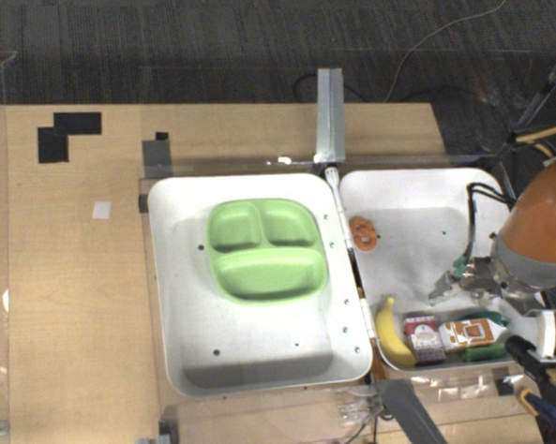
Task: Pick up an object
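The bench point(67, 304) bears 2 white bins side by side. The left bin point(187, 353) holds 1 thing: a green plate point(264, 248) with 3 compartments, lying flat toward the far side of the bin.

The right bin point(403, 199) holds the rest. A small orange pretzel-like piece point(362, 232) lies against its left wall, toward the far side. A banana point(389, 332) lies along the left wall at the near corner, curving toward the near edge. Just right of it, along the near wall, a dark red packet point(423, 338) touches a brown and green box point(471, 333).

The gripper point(448, 286) reaches in from the right, low over the right half of this bin, just beyond the packet and box. Nothing shows between its fingers, and how far they are spread cannot be told.
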Tool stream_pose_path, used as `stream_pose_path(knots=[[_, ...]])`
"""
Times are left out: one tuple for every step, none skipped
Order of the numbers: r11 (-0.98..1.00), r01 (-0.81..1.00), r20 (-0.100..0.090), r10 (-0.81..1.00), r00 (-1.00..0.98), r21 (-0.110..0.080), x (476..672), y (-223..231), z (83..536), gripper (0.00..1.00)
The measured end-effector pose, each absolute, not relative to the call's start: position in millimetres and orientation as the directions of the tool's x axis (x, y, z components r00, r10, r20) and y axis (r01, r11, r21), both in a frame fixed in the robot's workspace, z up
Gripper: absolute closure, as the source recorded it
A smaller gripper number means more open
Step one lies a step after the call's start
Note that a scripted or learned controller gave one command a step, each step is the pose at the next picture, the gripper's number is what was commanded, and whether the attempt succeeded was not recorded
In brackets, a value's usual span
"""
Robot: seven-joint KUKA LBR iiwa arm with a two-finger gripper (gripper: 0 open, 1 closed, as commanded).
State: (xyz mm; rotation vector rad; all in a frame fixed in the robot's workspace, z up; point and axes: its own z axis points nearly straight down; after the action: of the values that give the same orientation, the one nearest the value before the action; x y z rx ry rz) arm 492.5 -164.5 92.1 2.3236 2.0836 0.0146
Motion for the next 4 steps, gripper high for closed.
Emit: stream_pose_path(knots=[[0.012, 1.0, -0.002, 1.0, -0.012, 0.019, 493.5, -193.4, 91.3, 0.0], [-0.136, 0.991, -0.001, 0.991, 0.136, 0.005, 488.2, -198.0, 93.1, 0.0], [-0.201, 0.98, 0.0, 0.98, 0.201, 0.004, 538.9, -106.6, 128.3, 0.0], [-0.257, 0.966, 0.003, 0.966, 0.257, 0.02, 492.8, -98.3, 91.6, 0.0]])
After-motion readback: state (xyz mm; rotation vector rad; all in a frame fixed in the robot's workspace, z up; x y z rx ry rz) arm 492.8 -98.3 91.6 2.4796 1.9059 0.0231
